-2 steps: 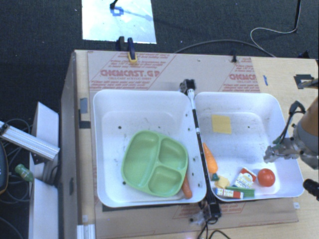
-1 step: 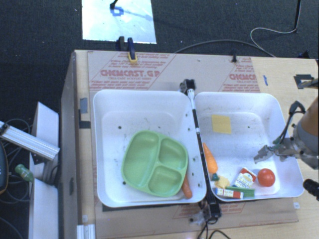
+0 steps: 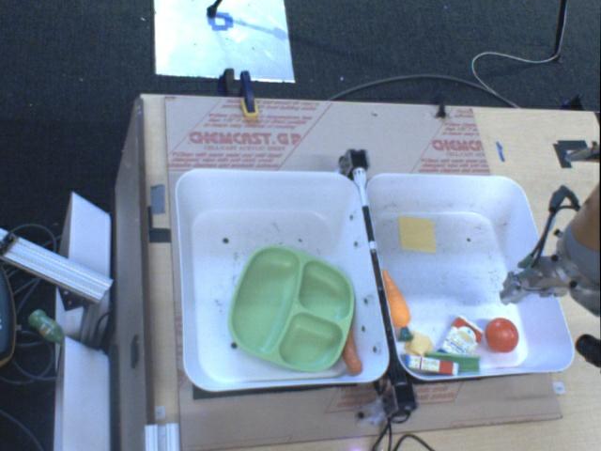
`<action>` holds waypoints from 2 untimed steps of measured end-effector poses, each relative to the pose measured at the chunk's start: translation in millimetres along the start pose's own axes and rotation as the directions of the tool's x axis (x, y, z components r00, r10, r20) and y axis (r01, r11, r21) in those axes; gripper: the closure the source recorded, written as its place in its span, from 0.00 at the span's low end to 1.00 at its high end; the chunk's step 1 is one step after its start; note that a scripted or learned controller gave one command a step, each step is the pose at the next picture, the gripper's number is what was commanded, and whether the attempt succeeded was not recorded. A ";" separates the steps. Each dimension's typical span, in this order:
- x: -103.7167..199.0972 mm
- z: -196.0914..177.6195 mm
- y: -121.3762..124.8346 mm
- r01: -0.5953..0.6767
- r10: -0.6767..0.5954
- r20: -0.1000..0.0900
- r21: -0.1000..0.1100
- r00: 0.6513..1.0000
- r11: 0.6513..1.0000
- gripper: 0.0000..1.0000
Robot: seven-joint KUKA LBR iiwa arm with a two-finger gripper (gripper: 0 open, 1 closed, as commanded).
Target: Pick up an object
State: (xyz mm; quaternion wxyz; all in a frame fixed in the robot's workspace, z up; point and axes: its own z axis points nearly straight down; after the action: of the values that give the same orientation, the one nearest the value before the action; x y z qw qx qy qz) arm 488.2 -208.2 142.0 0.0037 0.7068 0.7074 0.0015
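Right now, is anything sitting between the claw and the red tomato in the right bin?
Nothing visible. The claw sits at the right bin's right side, and the tomato lies just below it in the view, with bare bin floor between.

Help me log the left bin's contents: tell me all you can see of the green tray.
The green tray is pale green, plastic-looking, with rounded corners and three compartments, all bare. It lies flat but turned askew in the left bin, toward its front. An orange carrot-like piece lies against its right front edge.
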 end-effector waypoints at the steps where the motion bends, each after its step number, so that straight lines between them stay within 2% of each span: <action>1: 0.0 0.1 0.0 -0.001 0.001 0.000 0.000 1.000 1.000 0.00; 2: -0.6 -10.6 0.9 0.001 -0.001 0.001 -0.003 1.000 1.000 1.00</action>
State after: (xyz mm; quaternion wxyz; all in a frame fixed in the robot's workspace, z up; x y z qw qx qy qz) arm 489.0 -208.8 152.6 0.0050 0.7065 0.7077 0.0022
